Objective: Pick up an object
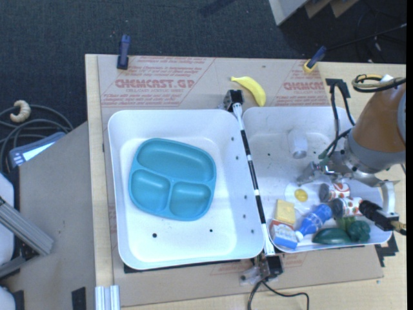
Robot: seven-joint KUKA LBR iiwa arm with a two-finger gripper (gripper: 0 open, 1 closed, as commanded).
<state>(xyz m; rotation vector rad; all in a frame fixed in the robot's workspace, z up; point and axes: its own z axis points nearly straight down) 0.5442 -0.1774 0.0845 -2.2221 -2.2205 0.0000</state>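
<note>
On your left sits the left bin [122, 173], and a blue divided plate [172, 178] lies flat in its middle, nearer the left wall than the right. Past the top edge of the two bins, on the bench board between them, you have a yellow banana [251, 89] lying outside both.

Move on to the right bin [271, 128]. Its upper half holds just a small white cup-like piece [298, 145] near the centre. The rest is crowded along the bottom edge and into the bottom right corner: a yellow block [286, 212], a small yellow disc [301, 195] just above it, a blue bottle [312, 221] lying tilted, a dark green piece [333, 236] by the bottom wall, and a red and white can [346, 205] to its upper right.

The gripper [321, 172] comes in from the right edge, low over the bin just above that pile, near the disc. You cannot tell from here how its pincer stands, nor whether it grips anything.
</note>
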